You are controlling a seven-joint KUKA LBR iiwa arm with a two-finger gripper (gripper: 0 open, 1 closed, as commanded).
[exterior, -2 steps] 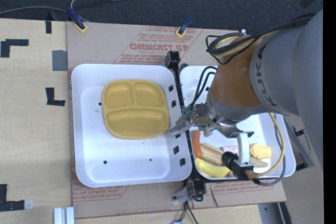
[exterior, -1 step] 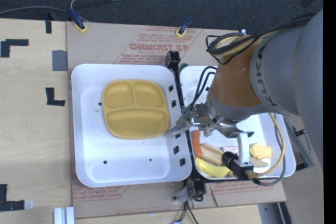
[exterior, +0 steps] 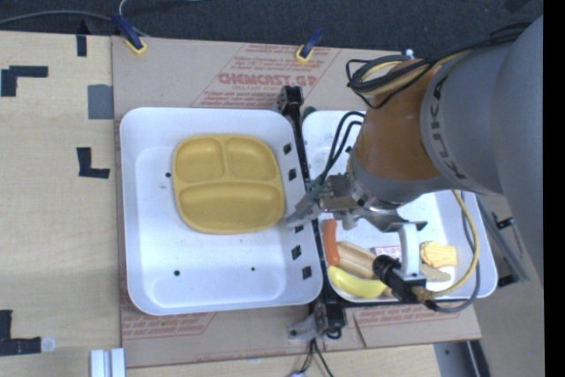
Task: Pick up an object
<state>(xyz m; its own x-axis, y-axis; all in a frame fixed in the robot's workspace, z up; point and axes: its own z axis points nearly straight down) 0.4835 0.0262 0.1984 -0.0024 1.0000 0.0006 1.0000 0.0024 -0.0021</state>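
- We log the cardboard sheet [exterior: 221, 79] as the largest item; it lies under both bins.
- The arm [exterior: 441, 137] reaches in from the right and covers most of the right bin [exterior: 323, 130].
- The left bin [exterior: 141, 216] sits just beside the right one, their inner walls touching.
- A yellow divided plate [exterior: 228, 183] lies flat in the upper middle of the left bin, compartments facing up.
- The gripper [exterior: 328, 206] hangs low over the left part of the right bin, near the dividing wall. The wrist hides it, so we cannot tell how far open it is or whether it has hold of anything.
- A banana [exterior: 353, 282] lies along the near wall of the right bin.
- A tan roll [exterior: 353, 258] lies just above the banana, touching it.
- An orange stick [exterior: 330, 241] lies beside the roll, directly below the gripper.
- A small yellow piece [exterior: 439, 255] lies further right in the same bin.
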